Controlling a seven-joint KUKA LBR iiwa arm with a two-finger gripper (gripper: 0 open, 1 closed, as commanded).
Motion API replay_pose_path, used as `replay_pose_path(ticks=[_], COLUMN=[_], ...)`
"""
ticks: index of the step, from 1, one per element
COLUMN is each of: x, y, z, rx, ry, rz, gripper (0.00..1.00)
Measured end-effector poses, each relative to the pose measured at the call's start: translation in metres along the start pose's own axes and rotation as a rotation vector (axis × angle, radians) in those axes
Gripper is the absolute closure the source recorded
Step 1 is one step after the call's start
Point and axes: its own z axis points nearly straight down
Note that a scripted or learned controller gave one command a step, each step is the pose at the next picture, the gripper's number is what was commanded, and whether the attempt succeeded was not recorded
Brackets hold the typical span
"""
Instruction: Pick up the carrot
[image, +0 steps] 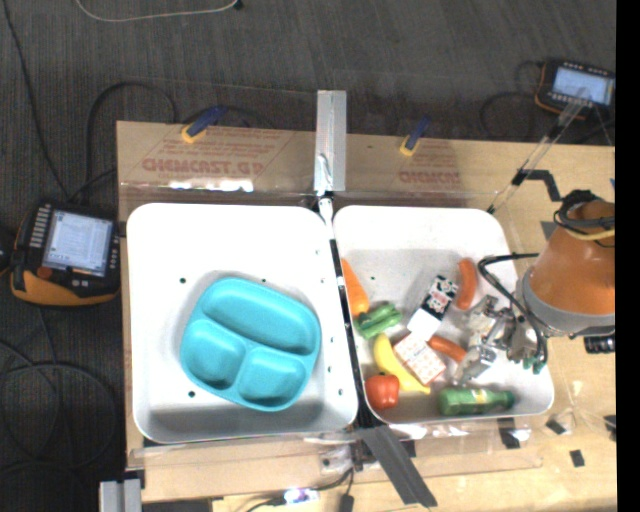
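The long orange plastic carrot (353, 286) hugs the right bin's (420, 225) left wall, running near-to-far (green end nearest); the gripper (487, 348) hides its grip.

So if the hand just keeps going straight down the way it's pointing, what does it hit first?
Probably the small orange piece beside the white box, or the bin floor next to it. The hand points down and leftward there. Depth is unclear from above. The carrot lies farther left, by the divider.
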Motion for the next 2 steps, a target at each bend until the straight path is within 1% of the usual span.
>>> replay_pose_path(ticks=[1, 2], x=[-0.004, -0.036], y=[0.044, 0.063], z=[0.005, 0.008], rx=[0.013, 0.014], ry=[0.025, 0.034], rz=[0.25, -0.003], gripper=[0.0, 0.0])
